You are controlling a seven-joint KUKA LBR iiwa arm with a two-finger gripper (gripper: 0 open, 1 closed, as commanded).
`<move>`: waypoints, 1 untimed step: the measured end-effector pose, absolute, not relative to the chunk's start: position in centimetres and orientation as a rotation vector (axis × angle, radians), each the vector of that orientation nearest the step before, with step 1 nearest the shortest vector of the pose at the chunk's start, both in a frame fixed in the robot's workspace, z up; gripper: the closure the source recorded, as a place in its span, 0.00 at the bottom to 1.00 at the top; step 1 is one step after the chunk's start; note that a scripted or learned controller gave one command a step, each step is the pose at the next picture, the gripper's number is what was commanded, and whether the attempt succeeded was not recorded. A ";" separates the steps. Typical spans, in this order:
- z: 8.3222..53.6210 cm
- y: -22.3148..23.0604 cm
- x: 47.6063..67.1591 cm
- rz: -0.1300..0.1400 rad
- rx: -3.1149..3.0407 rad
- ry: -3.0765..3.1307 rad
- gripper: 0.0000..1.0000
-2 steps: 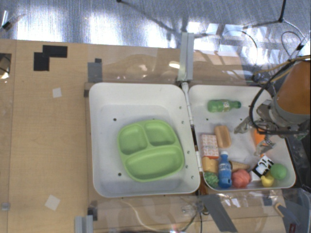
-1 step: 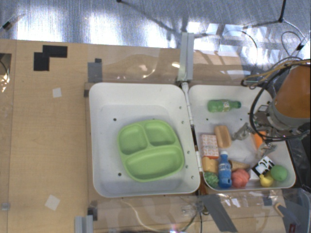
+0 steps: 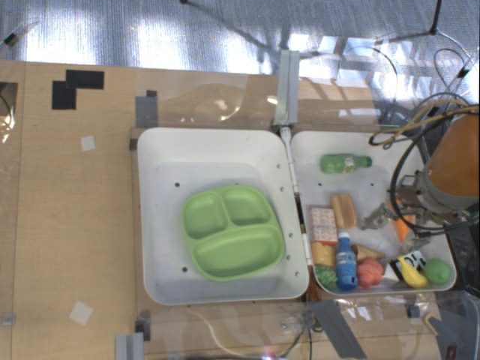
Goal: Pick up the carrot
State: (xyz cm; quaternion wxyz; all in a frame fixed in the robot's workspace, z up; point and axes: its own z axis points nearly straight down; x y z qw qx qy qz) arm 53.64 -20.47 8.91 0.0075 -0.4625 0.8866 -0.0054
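hovering over the right bin (image 3: 300, 201), the gripper (image 3: 401, 227) sits almost on top of the carrot (image 3: 403, 229); an orange sliver peeks out just beside the tool, apparently standing upright in view; whether anything is gripped, i cannot tell.

Orange carrot (image 3: 403, 229) in right bin, partly hidden
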 end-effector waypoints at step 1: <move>10.1 -20.4 54.1 -0.024 -1.445 2.765 1.00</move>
